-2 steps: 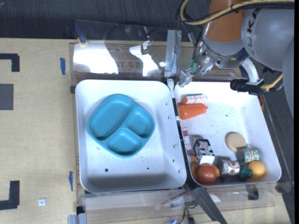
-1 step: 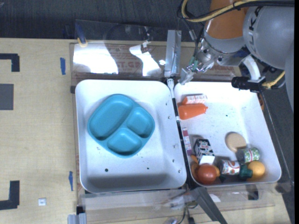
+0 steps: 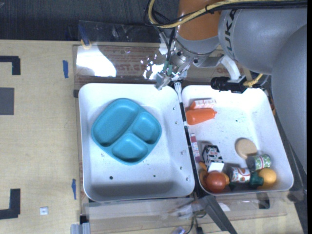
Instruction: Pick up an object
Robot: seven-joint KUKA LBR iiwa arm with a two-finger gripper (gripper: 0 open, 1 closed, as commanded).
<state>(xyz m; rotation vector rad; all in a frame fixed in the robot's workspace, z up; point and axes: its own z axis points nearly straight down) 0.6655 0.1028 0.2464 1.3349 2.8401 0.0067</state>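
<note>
Blue divided plate (image 3: 126,129) in white bin (image 3: 97,179) — orange carrot (image 3: 200,115), red apple (image 3: 216,181).

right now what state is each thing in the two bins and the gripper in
blue divided plate: flat, right way up in the left bin
orange carrot-like piece: on its side near the top of the right bin
red tomato-like ball: resting at the bottom edge
yellow ball: resting in the bottom right corner
tan disc: lying flat
small can: tipped on its side
gripper: above the bins' far edge, holding nothing visible
</note>
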